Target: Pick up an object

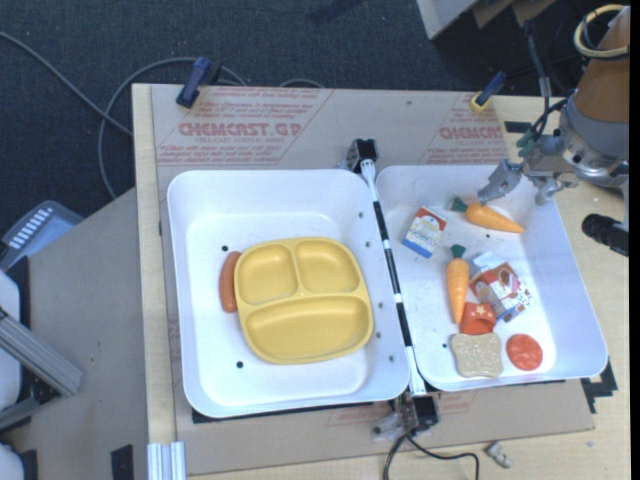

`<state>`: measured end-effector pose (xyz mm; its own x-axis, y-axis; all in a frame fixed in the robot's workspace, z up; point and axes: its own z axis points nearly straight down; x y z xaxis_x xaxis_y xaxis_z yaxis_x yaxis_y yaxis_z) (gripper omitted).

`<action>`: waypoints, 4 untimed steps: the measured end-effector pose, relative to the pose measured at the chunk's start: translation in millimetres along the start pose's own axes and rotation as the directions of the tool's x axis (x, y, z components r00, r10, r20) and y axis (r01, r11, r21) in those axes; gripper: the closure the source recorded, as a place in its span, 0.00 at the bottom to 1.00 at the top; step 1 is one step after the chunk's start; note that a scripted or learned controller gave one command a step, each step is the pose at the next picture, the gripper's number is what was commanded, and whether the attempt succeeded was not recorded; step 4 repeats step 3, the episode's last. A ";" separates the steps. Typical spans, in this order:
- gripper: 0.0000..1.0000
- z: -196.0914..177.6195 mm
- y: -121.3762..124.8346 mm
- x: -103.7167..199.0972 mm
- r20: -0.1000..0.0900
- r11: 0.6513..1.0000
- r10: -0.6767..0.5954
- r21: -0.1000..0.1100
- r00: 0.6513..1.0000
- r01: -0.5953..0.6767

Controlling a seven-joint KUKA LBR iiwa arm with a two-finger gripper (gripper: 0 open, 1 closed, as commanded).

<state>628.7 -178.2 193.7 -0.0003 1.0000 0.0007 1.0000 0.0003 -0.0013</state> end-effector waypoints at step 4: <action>1.00 8.0 7.0 96.7 0.000 1.000 -0.001 -0.004 1.000 0.001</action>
